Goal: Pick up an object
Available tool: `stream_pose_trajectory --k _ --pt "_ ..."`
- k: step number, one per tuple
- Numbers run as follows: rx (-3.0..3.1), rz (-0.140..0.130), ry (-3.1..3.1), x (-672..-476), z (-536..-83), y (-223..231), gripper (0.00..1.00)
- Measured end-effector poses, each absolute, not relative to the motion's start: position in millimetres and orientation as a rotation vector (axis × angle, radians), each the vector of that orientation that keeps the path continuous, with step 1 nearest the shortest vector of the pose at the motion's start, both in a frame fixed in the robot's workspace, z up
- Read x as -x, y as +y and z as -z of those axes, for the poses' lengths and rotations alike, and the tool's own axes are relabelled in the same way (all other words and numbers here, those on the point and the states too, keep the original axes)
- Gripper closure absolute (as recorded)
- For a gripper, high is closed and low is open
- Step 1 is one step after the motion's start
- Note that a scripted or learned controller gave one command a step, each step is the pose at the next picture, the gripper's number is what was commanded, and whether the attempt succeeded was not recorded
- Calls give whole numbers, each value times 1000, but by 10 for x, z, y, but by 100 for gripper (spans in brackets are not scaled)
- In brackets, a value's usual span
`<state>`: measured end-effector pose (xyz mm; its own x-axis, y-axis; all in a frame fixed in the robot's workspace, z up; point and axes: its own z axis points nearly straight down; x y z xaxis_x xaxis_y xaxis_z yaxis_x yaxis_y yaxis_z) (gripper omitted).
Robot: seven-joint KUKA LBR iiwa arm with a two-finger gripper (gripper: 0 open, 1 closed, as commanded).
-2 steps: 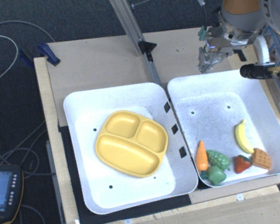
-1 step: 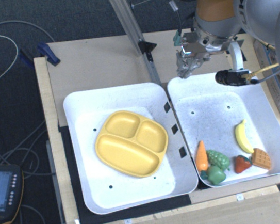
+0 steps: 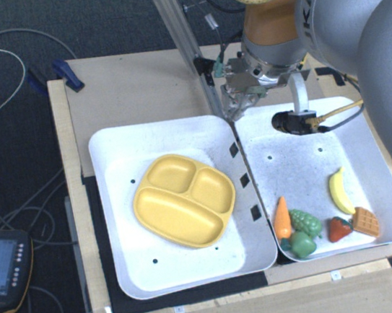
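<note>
The left bin [image 3: 115,200] holds a yellow divided plate [image 3: 184,200], lying flat near its middle. In the right bin [image 3: 372,162], along the near edge, sit a toy carrot [image 3: 282,217], a green vegetable cluster [image 3: 303,231] touching it, a strawberry [image 3: 339,228] and a waffle piece [image 3: 365,222]; a banana [image 3: 340,191] lies just above those two. The gripper [image 3: 235,110] hangs over the far end of the divider between the bins, apparently holding nothing; whether its fingers are spread I cannot tell.
</note>
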<state>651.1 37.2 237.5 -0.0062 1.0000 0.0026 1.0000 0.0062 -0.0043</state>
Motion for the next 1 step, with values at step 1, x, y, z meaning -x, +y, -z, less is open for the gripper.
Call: stream_pose_trajectory --k 1 --pt "2210 1 -2226 -6372 -2455 937 100"
